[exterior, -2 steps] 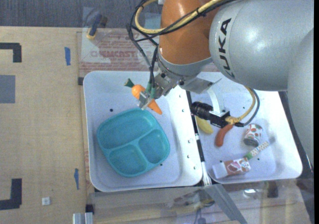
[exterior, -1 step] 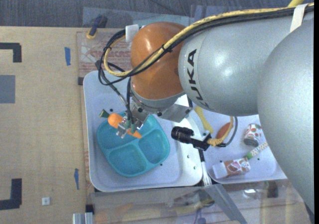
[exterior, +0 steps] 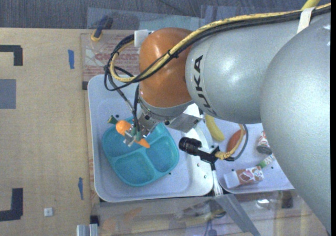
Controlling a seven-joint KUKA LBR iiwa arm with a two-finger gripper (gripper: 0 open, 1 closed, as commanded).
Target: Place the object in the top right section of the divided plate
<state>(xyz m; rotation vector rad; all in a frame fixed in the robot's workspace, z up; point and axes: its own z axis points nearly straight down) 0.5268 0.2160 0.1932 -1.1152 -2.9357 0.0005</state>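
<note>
Grey carpet is showing along the far edge, and below it a pale wooden desk is carrying two shallow white bins side by side. Inside the left white bin a turquoise plastic divided plate is lying flat, its ridges splitting it into three sections. A large grey robot arm with an orange band is reaching in from the right and is covering much of the right white bin.

A small metal pincer is hanging over the far rim of the plate, tip pointing down. An orange carrot-shaped toy with a green top is sitting right at that tip, partly over the plate's far left edge; a second orange piece is lying just to the right of the tip, inside the plate. The fingers are looking closed in tight beside the toy, but whether they are actually gripping it I cannot tell.

In the right bin a yellow banana-shaped toy, a hot-dog-shaped toy and a small white carton with red print are lying apart from one another. A black cylindrical fitting is sticking out between the two bins.
</note>
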